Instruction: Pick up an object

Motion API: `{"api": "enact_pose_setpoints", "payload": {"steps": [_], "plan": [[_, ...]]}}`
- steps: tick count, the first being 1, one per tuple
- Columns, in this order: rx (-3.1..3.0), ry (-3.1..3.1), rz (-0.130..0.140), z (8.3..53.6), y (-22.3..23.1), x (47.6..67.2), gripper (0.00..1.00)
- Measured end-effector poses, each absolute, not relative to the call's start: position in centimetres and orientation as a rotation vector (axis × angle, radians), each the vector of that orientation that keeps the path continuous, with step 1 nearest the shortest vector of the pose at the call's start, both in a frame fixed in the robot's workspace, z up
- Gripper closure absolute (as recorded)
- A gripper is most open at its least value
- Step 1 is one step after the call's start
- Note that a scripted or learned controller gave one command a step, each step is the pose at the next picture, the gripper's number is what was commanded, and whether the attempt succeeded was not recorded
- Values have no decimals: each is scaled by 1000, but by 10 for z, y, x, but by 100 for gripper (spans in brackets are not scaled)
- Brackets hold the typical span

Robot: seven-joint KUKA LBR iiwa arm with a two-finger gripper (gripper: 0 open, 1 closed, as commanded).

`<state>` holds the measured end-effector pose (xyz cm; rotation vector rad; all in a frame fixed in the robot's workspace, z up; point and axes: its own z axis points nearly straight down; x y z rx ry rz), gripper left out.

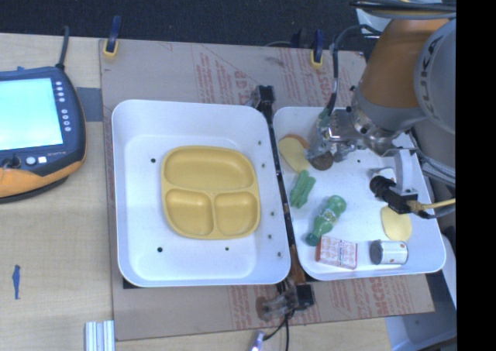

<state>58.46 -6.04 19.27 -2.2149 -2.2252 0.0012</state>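
Right bin [434, 264], contents listed front to back. Front edge: red-and-white packet [337, 252], small grey can [387, 252]. Middle: green bottle [326, 218], green pickle-like piece [301, 188], yellow slice [396, 223]. Rear left corner: pale yellow piece [293, 153], with gripper [324, 154] low just beside it; finger spread cannot be told.

Arm shell [434, 55]: my outer casing is smooth grey, rounded like a drum.
Band [395, 63]: a broad orange ring wraps me just above the wrist, glossy, with a soft highlight.
Wrist [380, 121]: below the band I narrow to a grey collar.
Cables [335, 70]: thin dark leads loop off the band's left side down to the wrist.
Pincer [329, 144]: my pincer, below the wrist, is bare silvery metal, blocky, with dark fittings.
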Motion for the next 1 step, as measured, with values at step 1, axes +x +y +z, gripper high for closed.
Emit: {"api": "enact_pose_setpoints", "payload": {"steps": [1], "plan": [[-2212,-2225,6,225,-8,549,100]]}}
